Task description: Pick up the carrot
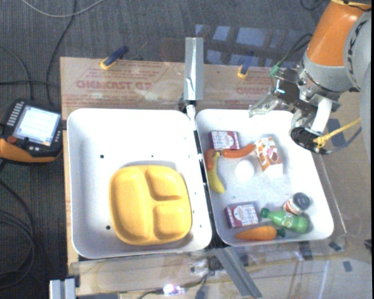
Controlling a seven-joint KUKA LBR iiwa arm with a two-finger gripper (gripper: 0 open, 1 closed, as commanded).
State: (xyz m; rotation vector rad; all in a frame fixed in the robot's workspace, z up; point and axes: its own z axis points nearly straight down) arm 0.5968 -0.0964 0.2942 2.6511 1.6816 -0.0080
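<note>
Carrot well apart from jaws (unheld)

Carrot is lying at the near wall of the right bin, well below the gripper, which is hovering over that bin's far rim. Green bottle is touching the carrot on the arm's side, and a dark red box is sitting just above it, so room for fingers there is tight. The bin wall is crowding the carrot's near side. Between gripper and carrot, a white egg and a red-and-white carton are standing in the straight path. Bare floor is showing right of the carton
</note>
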